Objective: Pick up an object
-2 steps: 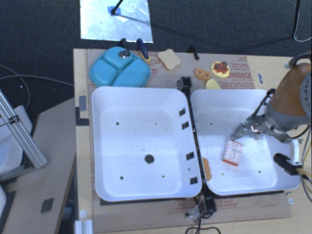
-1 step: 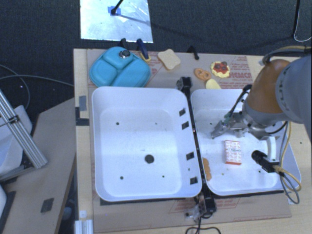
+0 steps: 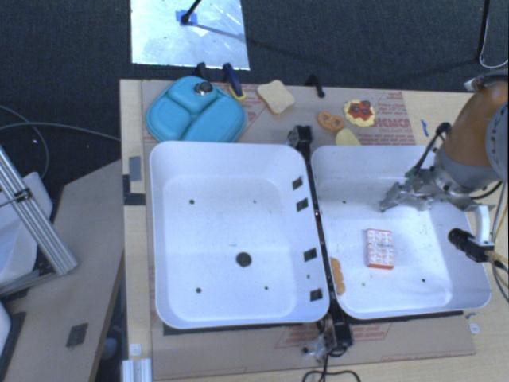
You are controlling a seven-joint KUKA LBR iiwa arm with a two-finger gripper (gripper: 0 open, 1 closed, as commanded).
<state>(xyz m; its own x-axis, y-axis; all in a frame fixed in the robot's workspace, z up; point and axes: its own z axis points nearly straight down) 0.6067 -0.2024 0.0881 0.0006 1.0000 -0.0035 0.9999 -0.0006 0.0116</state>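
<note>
White plastic is covering most of the scene: two shallow white bins are sitting side by side on the desk [image 3: 135,213]. In the right bin [image 3: 445,293] a small flat red and white packet [image 3: 380,248] is lying on the floor of the bin, a little toward the near side, and a small orange piece [image 3: 337,275] is resting against the bin's left wall. In the left bin [image 3: 179,173] a small dark round thing [image 3: 243,259] is lying near the middle.

The grey arm with the orange band [image 3: 481,138] is reaching in from the right, and its gripper [image 3: 412,195] is hanging over the far half of the right bin, with nothing between its fingers. The fingers are looking spread apart, with one thin tip pointing left. The packet is lying near the gripper, toward the near side, but apart from it.

I am judging that the step in hand is the approach, before any grasp. The next move is probably calling for the gripper to travel over the packet, come down with one finger on each side of it, and close across its narrow width, since it is lying flat.
</note>
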